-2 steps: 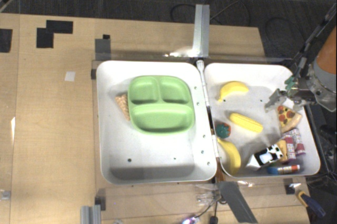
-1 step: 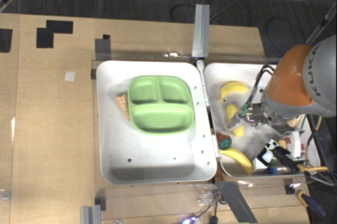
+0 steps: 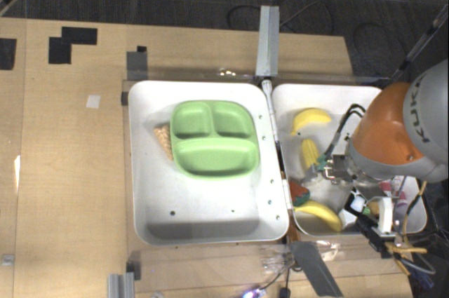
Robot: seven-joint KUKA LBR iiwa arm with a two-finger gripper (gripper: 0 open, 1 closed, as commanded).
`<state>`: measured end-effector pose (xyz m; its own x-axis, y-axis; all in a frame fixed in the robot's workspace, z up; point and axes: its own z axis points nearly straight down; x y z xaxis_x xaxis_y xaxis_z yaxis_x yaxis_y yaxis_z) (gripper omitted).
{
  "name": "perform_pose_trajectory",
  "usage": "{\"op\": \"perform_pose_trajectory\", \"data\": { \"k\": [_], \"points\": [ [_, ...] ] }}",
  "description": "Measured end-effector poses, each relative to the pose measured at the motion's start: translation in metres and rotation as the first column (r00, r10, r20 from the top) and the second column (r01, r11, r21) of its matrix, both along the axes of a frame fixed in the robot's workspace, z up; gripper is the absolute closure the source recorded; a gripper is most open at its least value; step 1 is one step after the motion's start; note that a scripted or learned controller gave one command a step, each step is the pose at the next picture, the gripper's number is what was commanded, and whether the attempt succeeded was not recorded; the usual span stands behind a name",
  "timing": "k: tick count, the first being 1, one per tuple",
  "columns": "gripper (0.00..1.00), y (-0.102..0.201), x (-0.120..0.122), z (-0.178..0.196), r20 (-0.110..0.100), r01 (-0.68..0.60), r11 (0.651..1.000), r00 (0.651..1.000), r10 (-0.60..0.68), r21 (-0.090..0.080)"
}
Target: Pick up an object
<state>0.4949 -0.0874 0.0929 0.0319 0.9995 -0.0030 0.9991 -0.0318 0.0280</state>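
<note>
Gripper (image 3: 335, 181) low in the right bin (image 3: 372, 95), buried under the wrist — cannot tell how it stands or whether anything sits in it. Just beside it, a red object (image 3: 299, 189), partly hidden.

Three yellow pieces in that bin: a banana (image 3: 311, 118) near the far wall, curved, long axis running left to right; a corn cob (image 3: 309, 152) below it, long axis running near to far; a second banana (image 3: 320, 215) by the near wall, lying left to right, tilted slightly.

Arm (image 3: 393, 132) reaching in from the right, orange band bulging over the bin, grey body above it, cables trailing toward the near right corner.

Left bin (image 3: 151, 212) — holding a green divided plate (image 3: 212, 137), a tan object (image 3: 163, 141) tucked against its left edge.
</note>
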Motion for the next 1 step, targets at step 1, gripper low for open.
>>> {"op": "perform_pose_trajectory", "data": {
  "k": [1],
  "points": [
    [0.0,-0.013,0.0242,-0.0015,-0.014,0.244,0.97,0.97,-0.244,0.011]
  ]
}}
